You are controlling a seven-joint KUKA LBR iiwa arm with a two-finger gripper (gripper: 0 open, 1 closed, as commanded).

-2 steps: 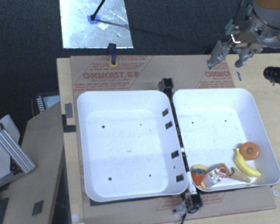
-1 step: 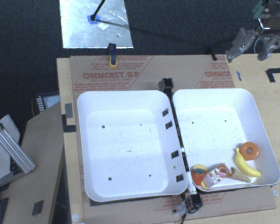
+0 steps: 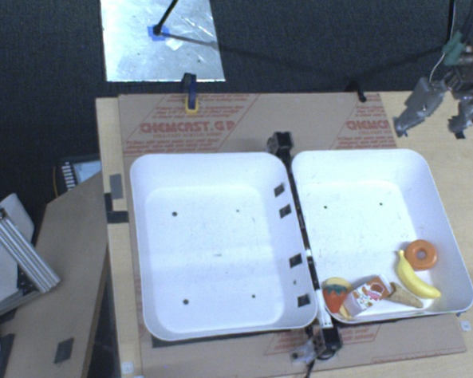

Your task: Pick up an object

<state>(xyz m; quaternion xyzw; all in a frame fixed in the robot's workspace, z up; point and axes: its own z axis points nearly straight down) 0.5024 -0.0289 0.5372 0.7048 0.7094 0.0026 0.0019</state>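
I see the grey two-finger gripper upper right, grip state unclear; yellow curved plastic banana lies lower right, well below it.

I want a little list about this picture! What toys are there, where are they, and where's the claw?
toys: banana, orange ring, round orange-red toy, small packet
where: near corner of right bin
left bin: plain white floor with a few dark dots
claw: up high, past the right bin's far corner, away from the toys
holding: nothing seen
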